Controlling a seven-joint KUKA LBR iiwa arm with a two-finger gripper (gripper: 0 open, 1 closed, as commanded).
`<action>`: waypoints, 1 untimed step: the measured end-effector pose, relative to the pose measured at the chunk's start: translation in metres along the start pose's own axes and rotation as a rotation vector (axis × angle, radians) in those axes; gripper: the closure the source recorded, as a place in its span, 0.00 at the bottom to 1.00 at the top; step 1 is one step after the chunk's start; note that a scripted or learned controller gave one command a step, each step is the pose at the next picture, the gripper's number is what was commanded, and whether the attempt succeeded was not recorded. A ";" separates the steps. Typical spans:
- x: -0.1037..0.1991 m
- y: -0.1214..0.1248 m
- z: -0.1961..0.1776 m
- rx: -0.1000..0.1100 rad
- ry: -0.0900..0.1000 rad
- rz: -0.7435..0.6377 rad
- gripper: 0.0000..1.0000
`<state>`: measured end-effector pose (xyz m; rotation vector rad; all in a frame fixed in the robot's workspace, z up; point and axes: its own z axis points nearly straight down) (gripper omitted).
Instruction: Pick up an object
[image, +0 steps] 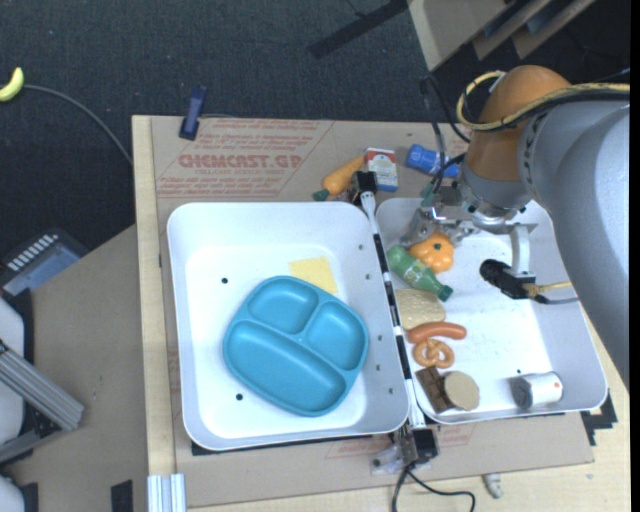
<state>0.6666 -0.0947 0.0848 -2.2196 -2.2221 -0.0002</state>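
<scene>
Gripper (447, 226) at one o'clock hovers over an orange pepper (433, 253) in the right bin (570, 350), finger state unclear.

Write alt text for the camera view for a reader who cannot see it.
The gripper hangs over the right bin, just above an orange toy and green bottle, with more small toy foods nearby. The left bin holds a blue divided plate and a yellow slice.
</scene>
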 end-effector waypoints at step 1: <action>0.050 -0.071 -0.101 -0.003 0.000 -0.001 1.00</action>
